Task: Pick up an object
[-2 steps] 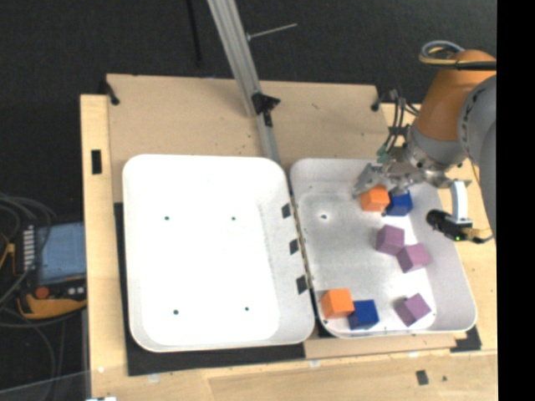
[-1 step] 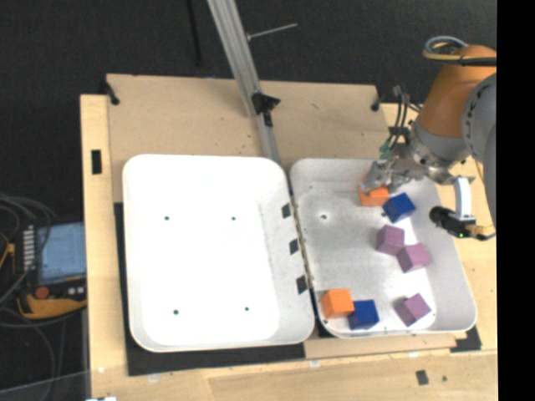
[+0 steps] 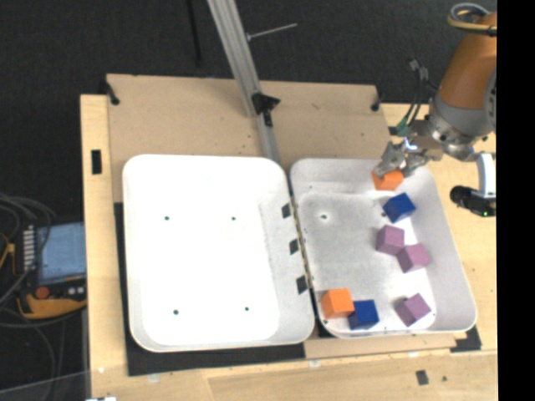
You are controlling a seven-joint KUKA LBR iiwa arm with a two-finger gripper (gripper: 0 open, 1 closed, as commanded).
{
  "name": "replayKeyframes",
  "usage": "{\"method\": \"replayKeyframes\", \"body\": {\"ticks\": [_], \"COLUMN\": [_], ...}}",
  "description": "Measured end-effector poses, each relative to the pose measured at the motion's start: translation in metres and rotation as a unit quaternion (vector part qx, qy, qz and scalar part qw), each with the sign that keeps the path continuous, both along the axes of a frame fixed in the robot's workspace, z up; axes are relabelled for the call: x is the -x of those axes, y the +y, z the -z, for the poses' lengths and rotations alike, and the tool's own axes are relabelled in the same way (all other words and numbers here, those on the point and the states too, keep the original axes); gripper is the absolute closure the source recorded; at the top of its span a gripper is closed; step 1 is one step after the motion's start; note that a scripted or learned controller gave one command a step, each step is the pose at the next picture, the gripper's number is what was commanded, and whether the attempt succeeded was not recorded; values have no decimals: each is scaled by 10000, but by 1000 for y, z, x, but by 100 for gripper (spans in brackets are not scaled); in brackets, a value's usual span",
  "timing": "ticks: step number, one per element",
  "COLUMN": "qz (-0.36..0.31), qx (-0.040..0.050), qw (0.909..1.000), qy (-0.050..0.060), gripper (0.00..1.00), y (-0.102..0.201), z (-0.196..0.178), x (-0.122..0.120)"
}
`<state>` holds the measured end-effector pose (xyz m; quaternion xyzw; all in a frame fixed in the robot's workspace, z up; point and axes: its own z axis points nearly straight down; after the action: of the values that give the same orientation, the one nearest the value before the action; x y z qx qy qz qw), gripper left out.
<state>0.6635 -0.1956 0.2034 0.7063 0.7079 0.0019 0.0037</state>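
- Gripper [image 3: 393, 167] at the right bin's [image 3: 451, 261] far edge, pinching an orange block [image 3: 387, 179], apparently lifted.
- Other blocks lie nearer, untouched.

The arm [image 3: 464, 73] is reaching in from the right, its gripper [image 3: 399, 164] hanging over the far end of the right bin [image 3: 451, 307], fingers clasping an orange cube [image 3: 388, 179].

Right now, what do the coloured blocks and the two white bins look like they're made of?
The blocks, such as the blue block and purple block, look like matte foam or painted wood: flat colour, no glare, slightly soft edges. Which one, I can't tell. The right bin and left bin look like moulded plastic: smooth white, rounded corners, raised rims.
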Motion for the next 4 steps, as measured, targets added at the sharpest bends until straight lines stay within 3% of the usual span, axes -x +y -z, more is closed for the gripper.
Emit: {"method": "replayKeyframes", "body": {"ticks": [1,2,4], "qz": [-11,-21,-20], "qx": [-1,-4,-16], "qw": [10000,10000,10000], "qy": [0,31,45], "gripper": [100,100,100], "y": [5,4,117], "z": [-62,-66,-43], "x": [2,2,7]}}
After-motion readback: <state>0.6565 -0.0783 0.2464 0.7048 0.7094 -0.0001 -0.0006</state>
